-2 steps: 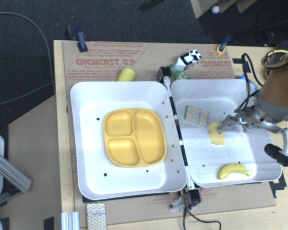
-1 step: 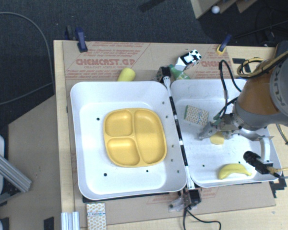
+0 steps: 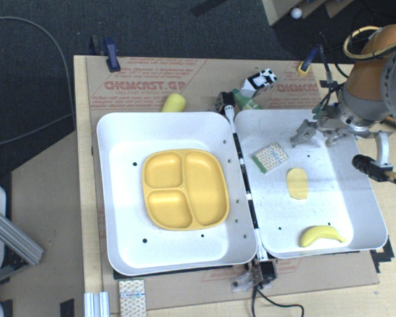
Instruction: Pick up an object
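Note:
The right bin (image 3: 356, 216) holds three loose things. A small patterned packet (image 3: 271, 157) lies near its left wall, a yellow oval piece (image 3: 297, 183) sits in the middle, and a yellow banana (image 3: 321, 236) rests by the front edge. My gripper (image 3: 315, 135) hangs over the bin's far right part, up and to the right of the packet. Its fingers are spread open with nothing between them. The left bin (image 3: 119, 150) carries a yellow divided plate (image 3: 185, 189).
Behind the bins, a yellow object (image 3: 174, 102) and a black-and-white toy (image 3: 260, 81) lie on the board. Blue clamps (image 3: 110, 53) grip its far edge. A patterned packet (image 3: 132, 296) lies off the board in front. The grey arm (image 3: 369, 91) fills the right rear corner.

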Robot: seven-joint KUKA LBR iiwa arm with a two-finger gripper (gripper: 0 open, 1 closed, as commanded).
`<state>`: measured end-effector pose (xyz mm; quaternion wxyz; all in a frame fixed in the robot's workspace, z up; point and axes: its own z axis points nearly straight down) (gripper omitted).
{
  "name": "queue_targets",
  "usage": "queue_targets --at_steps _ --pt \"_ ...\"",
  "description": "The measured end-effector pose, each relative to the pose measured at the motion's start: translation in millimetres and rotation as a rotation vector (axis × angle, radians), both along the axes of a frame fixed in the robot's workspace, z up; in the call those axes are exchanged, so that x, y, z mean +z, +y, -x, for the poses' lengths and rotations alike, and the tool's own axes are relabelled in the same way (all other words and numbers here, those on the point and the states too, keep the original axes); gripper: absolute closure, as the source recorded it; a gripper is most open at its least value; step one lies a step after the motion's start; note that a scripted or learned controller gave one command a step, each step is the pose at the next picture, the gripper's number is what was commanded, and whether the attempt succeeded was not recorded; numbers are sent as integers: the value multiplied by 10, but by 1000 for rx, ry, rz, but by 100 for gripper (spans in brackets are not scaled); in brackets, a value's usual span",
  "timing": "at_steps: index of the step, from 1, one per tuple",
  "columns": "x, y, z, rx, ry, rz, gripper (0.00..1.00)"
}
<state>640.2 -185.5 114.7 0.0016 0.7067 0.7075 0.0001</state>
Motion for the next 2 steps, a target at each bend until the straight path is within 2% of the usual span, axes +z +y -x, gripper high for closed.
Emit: queue_targets --at_steps 1,2 --pt "-263 551 420 0 -3 -1 0" --pt "-301 441 722 -2 4 -2 0"
